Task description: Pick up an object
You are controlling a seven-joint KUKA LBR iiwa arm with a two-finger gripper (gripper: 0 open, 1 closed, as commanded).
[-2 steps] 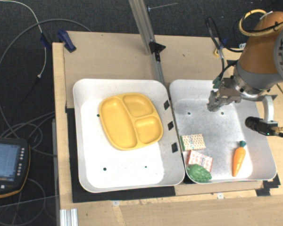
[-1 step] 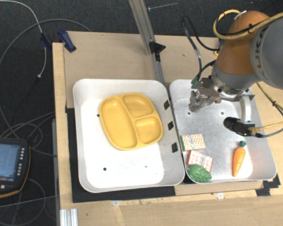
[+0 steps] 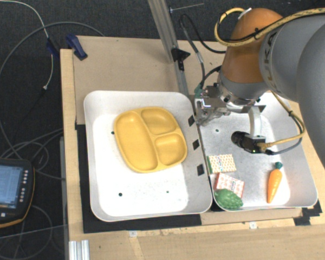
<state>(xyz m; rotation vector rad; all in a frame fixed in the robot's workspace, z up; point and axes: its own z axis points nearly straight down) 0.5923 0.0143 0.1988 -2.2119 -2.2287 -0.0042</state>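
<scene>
1. The gripper [image 3: 207,108] hangs at the upper left corner of the right bin [image 3: 300,172], close to the wall shared with the left bin [image 3: 103,172]. The wrist hides it, so I cannot tell whether it is open or closed, and nothing shows in its grasp.
2. Nearest candidate: the checked packet [image 3: 222,162], lying flat, straight down the frame from the gripper and a touch to the right.
3. Just below it sits a red-and-white box [image 3: 229,184], overlapping a green toy vegetable [image 3: 229,199] at the bin's lower edge. It's a crowded cluster.
4. The toy carrot [image 3: 274,182] lies apart at lower right, long axis running up-down in the frame, leafy end up.
5. My call: the move runs down-frame. The carrot offers cleaner sides, but the packet is closer.
6. The yellow divided plate [image 3: 150,138] fills the left bin, off to the gripper's left.
</scene>
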